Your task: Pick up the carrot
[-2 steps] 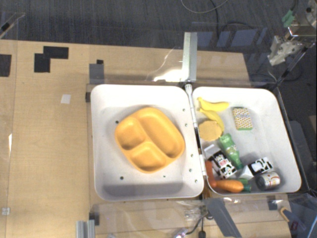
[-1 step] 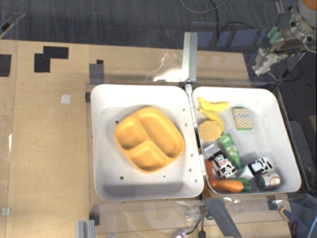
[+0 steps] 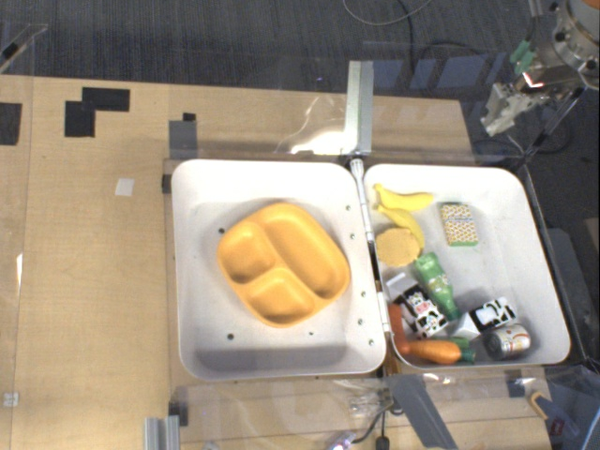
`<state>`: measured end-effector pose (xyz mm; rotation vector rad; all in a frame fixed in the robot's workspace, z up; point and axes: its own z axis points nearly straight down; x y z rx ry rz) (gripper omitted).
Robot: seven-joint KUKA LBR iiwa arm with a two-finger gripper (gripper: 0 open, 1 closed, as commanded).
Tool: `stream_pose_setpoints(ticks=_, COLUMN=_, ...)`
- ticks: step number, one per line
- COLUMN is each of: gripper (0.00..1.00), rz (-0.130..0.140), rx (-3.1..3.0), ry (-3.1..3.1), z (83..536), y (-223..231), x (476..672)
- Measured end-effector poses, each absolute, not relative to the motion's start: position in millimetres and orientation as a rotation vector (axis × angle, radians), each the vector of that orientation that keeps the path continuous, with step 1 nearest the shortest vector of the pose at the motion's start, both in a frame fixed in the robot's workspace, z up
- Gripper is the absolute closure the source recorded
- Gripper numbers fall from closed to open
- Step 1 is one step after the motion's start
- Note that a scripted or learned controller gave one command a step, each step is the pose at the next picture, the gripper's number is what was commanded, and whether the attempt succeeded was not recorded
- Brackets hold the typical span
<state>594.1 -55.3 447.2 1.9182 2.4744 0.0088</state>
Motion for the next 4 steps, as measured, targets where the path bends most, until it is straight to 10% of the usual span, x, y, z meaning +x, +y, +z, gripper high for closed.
stream_pose_setpoints(ticks=1, gripper=1.00, rz=0.001, rx=0.901, ry=2.998, z=437, y=-131, x=542.6)
stream_pose_setpoints(ticks=4, gripper=1.00, rz=0.008, rx=0.884, ry=2.967, z=476, y=-130, x=549.5)
